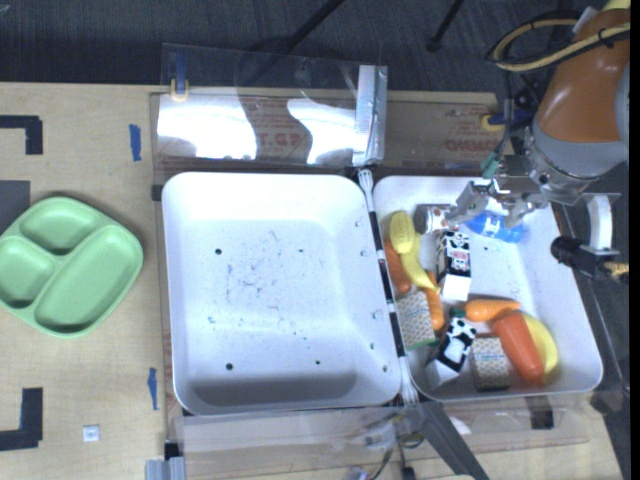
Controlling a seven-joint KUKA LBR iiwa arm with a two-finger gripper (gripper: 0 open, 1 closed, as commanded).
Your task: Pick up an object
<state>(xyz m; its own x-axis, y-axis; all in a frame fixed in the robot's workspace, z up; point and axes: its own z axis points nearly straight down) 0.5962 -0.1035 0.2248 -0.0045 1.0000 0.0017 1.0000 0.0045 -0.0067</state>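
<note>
Wooden bench, right bin holding toy food, claw grip unclear

At the upper right of the frame the arm shows a rounded orange shell above a grey wrist section. Yellow and black cables loop beside it at the top. Below hangs a silvery metal gripper with thin angular parts.

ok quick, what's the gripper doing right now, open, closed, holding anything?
Gripper: over the back of the right bin, above a blue object; open or closed cannot be told, and nothing is seen held.
</note>
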